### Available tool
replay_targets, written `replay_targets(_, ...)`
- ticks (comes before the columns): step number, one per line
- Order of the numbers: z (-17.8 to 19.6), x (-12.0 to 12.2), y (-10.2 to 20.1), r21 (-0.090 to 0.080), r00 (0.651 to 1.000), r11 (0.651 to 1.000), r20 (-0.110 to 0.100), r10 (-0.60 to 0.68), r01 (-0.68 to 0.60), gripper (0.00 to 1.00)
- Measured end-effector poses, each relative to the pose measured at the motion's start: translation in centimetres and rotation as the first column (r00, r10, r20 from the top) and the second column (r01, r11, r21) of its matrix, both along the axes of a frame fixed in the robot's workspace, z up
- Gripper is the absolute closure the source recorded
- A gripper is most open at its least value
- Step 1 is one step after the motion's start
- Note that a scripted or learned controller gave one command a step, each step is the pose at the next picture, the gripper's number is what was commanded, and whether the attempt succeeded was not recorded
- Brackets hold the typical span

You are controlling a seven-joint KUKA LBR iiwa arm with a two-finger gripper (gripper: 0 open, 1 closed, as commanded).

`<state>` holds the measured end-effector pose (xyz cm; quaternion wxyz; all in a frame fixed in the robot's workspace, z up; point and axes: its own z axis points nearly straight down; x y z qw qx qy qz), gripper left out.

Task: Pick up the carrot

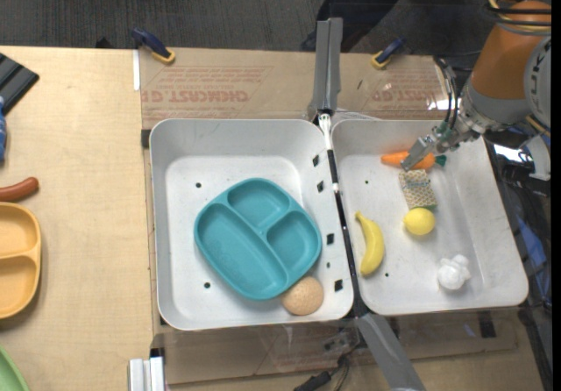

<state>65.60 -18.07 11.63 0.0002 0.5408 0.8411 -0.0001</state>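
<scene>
While the arm (513, 47) is reaching in from the right over the far end of the right-hand bin (491, 231), the gripper (423, 155) is sitting right on top of the carrot (396, 158), and that is the whole story here. The carrot is lying in the far part of the right bin, its long axis running roughly left to right across the bin, its free orange end poking out to the left of the gripper and the other end tucked under the tool. Whether it is actually pinched is something I cannot tell; the tool is covering that spot, so I am not calling a grip. Just below the gripper a scouring sponge (418, 190) is lying, almost touching the carrot's near side, and below that a lemon (420, 222) is sitting; a banana (371, 245) is curving along the bin's left wall and a small white object (453, 273) is resting near the front right corner. Room is looking tight on the sponge side, more open toward the back wall and to the left, where bare bin floor is showing. Straight up is looking like the cleanest way out. Over in the left bin (175, 170) a teal divided plate (256, 238) and a tan ball (303, 297) are sitting well clear of the action.
</scene>
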Motion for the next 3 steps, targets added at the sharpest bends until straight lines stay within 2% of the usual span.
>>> replay_targets(1, 1.1, 0.1, -0.1, -0.001, 1.000, 1.000, 0.004, -0.003, 0.003, 1.00)
replay_targets(2, 8.8, 0.4, 6.2, -0.006, 0.441, 0.441, 0.004, 0.897, -0.897, 1.00)
replay_targets(3, 14.0, -1.7, 8.9, -0.003, 0.743, 0.743, 0.004, 0.670, -0.670, 1.00)
